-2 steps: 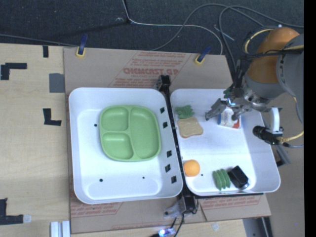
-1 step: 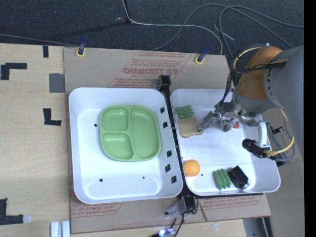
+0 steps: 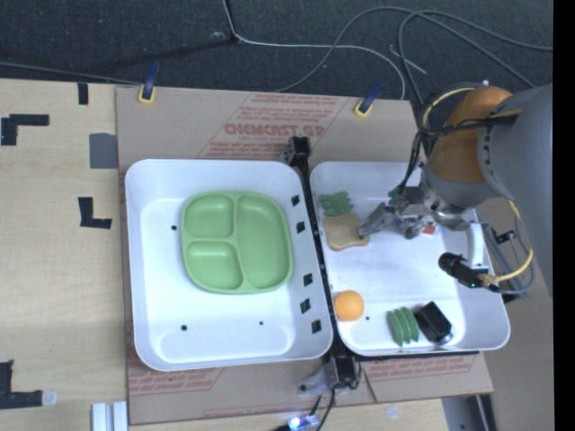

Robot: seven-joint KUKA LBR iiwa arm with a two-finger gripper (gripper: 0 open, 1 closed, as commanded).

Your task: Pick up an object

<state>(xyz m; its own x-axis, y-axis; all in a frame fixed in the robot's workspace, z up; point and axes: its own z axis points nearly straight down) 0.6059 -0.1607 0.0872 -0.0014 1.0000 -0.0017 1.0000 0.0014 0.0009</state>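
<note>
Two white bins side by side on counter [image 3: 54, 241]. Left bin [image 3: 148, 330] holding green divided plate [image 3: 238, 241], roughly centred. Right bin [image 3: 490, 330] holding loose objects: green leafy piece [image 3: 335, 204] at 10 o'clock of bin, tan flat piece [image 3: 341, 233] just below and touching it, orange ball [image 3: 349, 306] at 7 o'clock against left wall, green ridged item [image 3: 402, 325] at 6 o'clock, black block [image 3: 435, 321] just beside it at its 3 o'clock. Arm [image 3: 476, 151] entering from 3 o'clock, orange band visible above wrist. End effector [image 3: 375, 223] low in right bin, fingers spread slightly, tips at right edge of tan flat piece; nothing seen pinched between them. Contact with tan piece not resolvable. Cables trailing across dark floor at 12 o'clock.
</note>
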